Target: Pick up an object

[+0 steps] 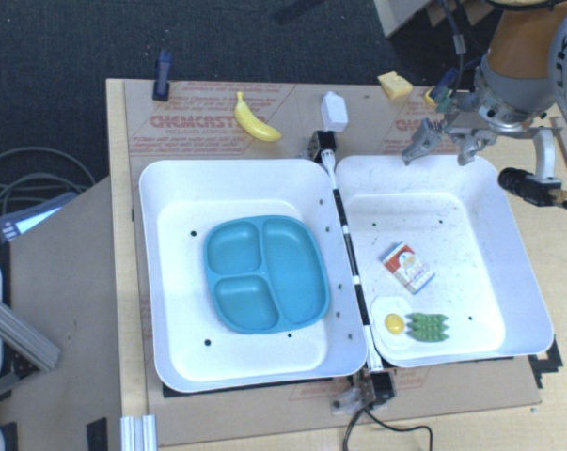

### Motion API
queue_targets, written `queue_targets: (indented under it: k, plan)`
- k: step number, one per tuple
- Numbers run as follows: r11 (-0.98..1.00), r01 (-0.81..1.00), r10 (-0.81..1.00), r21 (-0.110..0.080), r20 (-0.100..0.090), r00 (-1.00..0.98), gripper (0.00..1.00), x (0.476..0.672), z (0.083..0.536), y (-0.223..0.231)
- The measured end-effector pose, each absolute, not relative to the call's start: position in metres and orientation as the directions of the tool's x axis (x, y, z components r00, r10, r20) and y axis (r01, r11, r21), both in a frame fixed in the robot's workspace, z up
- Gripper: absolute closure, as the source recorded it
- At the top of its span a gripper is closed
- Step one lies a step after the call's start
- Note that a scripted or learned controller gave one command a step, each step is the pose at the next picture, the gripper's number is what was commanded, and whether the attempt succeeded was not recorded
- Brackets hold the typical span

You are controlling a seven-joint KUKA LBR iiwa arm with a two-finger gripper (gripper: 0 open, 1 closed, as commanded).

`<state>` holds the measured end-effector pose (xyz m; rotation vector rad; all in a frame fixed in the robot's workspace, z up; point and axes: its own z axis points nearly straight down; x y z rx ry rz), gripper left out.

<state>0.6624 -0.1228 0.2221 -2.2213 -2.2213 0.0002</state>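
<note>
My gripper hangs over the far rim of the right bin, fingers spread apart and nothing between them. Inside that bin lie a small red, white and yellow packet, a toy fried egg and a green pea pod near the front left corner. The left bin holds a blue divided plate.
On the bench behind the bins lie a yellow banana, a white block, a yellow cheese wedge and a blue clip. A black divider runs between the bins. Cables coil at the left.
</note>
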Motion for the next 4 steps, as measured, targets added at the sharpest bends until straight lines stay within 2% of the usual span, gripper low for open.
queue_targets:
  k: [1, 2, 3, 4]
  plan:
    - [0.0, 1.0, 1.0, -0.002, 0.001, 0.0, 0.0, 0.629, 0.148, -0.096]
    - [-0.001, 1.0, 1.0, -0.002, 0.001, 0.001, 0.0, 0.582, 0.084, -0.102]
    - [-0.001, 1.0, 1.0, -0.003, 0.001, 0.001, 0.0, 0.558, 0.084, -0.095]
    - [-0.002, 1.0, 1.0, 0.0, 0.0, 0.002, 1.0, 0.559, 0.094, -0.094]
